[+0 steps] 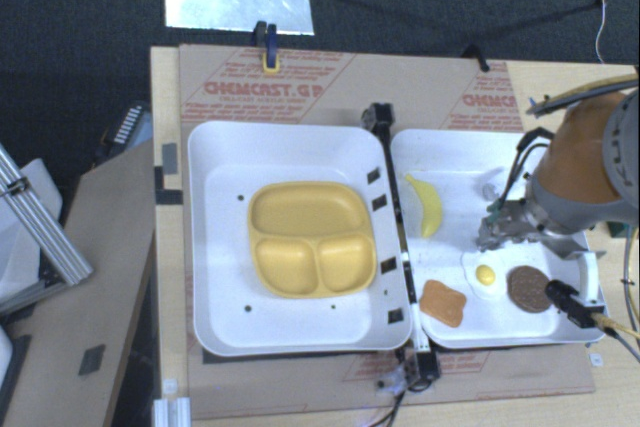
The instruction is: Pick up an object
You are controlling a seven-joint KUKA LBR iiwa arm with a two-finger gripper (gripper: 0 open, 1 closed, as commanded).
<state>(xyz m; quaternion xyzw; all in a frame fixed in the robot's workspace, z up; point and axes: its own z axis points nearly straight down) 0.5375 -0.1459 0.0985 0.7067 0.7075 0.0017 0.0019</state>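
The right bin (450,165) holds a yellow banana (428,203), a fried egg (484,273), a brown round patty (528,287) and an orange-brown piece of toast (443,302). My gripper (493,227) hangs low in this bin, just above the fried egg and right of the banana. The grey wrist and orange band cover its fingers from this angle. Nothing shows between the fingers.
The left bin (220,315) carries a yellow divided plate (305,237) in its middle. A black divider clip (380,117) sits between the bins at the back. The arm's orange body (590,150) overhangs the right bin's far right side.
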